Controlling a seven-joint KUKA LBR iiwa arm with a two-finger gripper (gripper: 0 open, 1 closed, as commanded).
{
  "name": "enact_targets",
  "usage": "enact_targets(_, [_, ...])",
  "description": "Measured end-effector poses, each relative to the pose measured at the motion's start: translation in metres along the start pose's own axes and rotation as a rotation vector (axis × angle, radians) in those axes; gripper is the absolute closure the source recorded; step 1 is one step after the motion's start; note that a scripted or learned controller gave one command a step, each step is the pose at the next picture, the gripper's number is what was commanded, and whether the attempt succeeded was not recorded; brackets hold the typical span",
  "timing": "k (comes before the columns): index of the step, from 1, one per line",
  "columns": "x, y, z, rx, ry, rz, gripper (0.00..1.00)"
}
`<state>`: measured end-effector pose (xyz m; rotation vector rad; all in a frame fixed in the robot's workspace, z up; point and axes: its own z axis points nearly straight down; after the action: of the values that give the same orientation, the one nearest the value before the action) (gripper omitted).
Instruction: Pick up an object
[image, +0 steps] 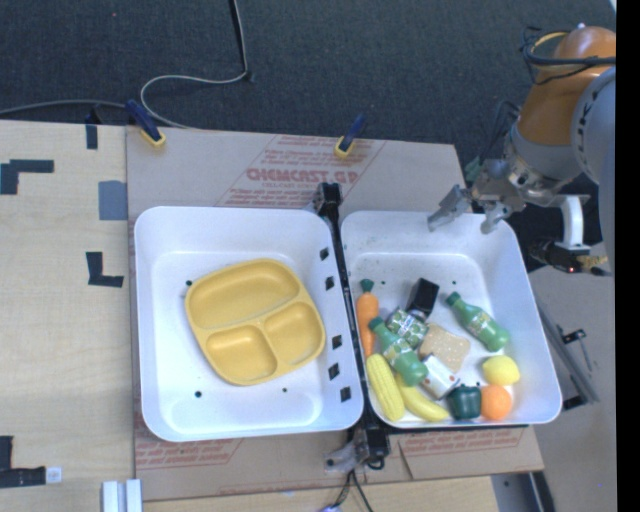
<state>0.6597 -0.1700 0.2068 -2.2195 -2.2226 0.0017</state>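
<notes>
I read the gripper (468, 213) above the far rim of the right bin (530, 300), fingers spread apart and holding nothing. The objects lie clustered in that bin's near half: a carrot (367, 305), a green bottle (476, 321), a black block (423, 296), a corn cob (384, 387), a lemon (501, 371) and an orange (496, 402). The left bin (160, 330) contains 1 yellow divided tray (255, 320).

Robot lab: taped cardboard (290, 175) bench w/ two white bins (160, 330), loose cable (190, 80), toy food.
</notes>
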Motion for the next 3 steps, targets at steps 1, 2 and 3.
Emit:
enact_targets(1, [0.022,-0.044,0.032,0.001,0.000,0.001,0.00])
enact_targets(2, [0.019,-0.050,0.096,0.002,0.000,0.000,0.00])
enact_targets(3, [-0.010,0.008,0.025,-0.003,-0.002,0.000,0.00])
